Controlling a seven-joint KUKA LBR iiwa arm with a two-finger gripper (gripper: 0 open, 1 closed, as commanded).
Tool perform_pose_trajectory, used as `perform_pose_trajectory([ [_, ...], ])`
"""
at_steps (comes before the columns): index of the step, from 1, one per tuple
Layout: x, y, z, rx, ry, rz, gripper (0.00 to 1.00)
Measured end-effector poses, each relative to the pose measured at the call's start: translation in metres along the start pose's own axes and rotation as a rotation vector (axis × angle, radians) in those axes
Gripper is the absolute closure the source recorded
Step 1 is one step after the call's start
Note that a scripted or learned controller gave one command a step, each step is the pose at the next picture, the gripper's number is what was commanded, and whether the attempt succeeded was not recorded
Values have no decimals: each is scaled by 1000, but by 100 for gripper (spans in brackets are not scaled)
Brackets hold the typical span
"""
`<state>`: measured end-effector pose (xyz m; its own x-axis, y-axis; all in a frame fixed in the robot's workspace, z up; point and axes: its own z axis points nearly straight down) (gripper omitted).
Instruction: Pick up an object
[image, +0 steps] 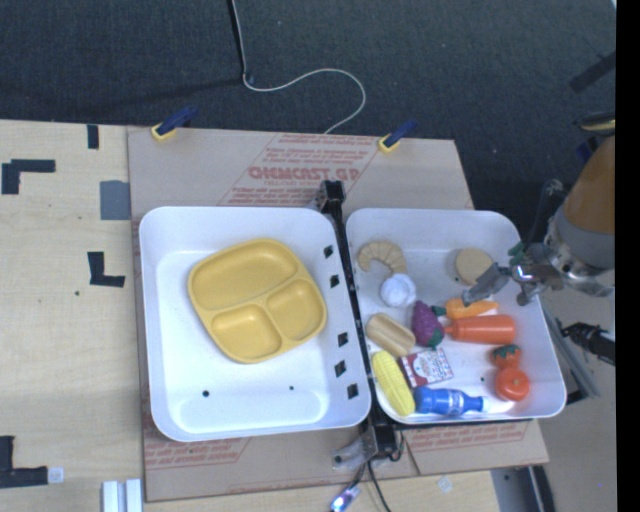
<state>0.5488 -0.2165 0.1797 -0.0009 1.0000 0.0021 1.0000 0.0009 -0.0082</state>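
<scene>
The right bin holds several toy foods: a croissant, a white garlic bulb, a tan round cookie, a purple eggplant, an orange carrot, a hot dog, a corn cob, a blue bottle, a red tomato and a small red-and-white packet. My gripper hangs open over the right side of this bin, just above the carrot and beside the cookie. Nothing sits between its fingers.
The left bin holds a yellow divided plate. A black divider with clips runs between the bins. A white cable loops behind the cardboard base. The arm enters from the right edge.
</scene>
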Motion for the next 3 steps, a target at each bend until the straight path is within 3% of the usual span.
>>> perform_pose_trajectory([
  [1, 55, -22, 74, -20, -4, -1, 0],
  [2, 123, 20, 95, -14, -2, -6, 0],
  [3, 119, 17, 85, -7, -2, -1, 100],
])
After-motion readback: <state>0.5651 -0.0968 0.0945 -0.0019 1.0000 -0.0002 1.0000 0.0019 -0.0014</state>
